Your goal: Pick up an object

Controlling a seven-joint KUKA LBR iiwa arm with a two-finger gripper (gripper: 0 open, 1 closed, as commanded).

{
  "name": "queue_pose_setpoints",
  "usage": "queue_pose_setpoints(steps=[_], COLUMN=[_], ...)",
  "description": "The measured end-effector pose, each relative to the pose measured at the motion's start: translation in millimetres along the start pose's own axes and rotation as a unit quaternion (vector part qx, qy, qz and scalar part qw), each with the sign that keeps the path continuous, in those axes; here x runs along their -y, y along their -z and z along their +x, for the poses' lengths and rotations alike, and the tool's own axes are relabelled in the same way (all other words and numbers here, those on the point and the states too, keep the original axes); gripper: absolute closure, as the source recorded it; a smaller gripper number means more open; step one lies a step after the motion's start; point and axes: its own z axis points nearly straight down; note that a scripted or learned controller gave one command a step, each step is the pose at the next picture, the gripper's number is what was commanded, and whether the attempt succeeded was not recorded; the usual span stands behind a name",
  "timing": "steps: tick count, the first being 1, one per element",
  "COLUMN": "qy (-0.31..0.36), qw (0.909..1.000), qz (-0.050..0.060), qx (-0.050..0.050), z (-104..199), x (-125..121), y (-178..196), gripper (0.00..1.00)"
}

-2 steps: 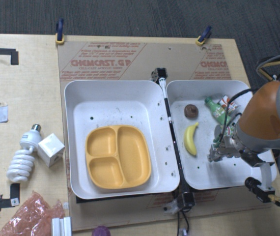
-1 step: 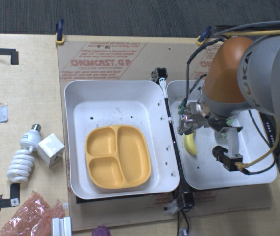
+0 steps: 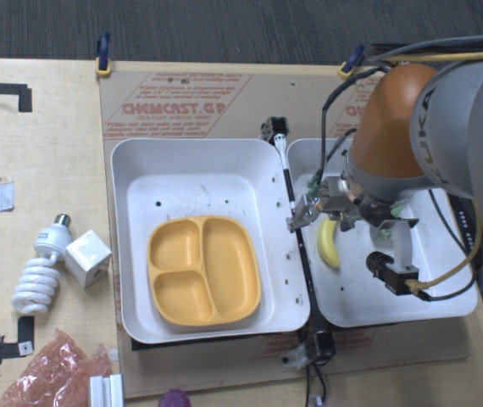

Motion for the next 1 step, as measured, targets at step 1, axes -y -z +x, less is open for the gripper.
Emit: queue_pose_setpoints(steps=[1], qy=[-0.001], qw=[1.0], qz=[0.0], qx=[0.0], z=[-58.6], x=[-8.2], y=[-0.1], gripper=[0.0])
